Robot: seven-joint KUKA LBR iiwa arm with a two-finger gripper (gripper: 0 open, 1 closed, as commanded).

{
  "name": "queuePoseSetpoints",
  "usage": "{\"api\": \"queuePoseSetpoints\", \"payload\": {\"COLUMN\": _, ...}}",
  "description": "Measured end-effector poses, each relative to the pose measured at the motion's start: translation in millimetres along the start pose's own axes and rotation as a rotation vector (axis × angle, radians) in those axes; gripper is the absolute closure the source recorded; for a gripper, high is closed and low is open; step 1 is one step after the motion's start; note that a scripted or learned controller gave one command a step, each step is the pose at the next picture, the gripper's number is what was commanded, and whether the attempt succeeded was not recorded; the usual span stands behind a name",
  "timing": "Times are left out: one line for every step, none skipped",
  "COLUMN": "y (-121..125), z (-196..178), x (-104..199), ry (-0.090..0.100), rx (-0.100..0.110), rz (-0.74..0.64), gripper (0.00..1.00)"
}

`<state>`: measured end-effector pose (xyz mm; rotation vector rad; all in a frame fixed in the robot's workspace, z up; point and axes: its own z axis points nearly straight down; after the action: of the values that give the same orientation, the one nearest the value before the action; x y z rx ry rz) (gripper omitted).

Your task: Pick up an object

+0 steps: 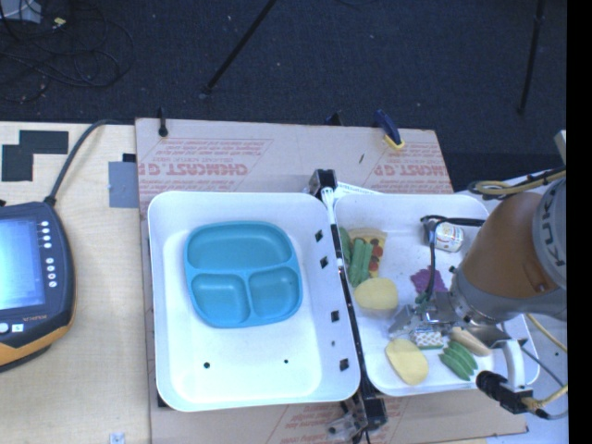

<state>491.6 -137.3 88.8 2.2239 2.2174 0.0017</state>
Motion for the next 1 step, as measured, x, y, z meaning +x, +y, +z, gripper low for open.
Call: {"api": "queuePoseSetpoints", "payload": {"y": 54.1, "z": 0.5, "x": -29.5, "ry": 0.000, "rx": 0.001, "rz": -0.005, "gripper": 0.00}}
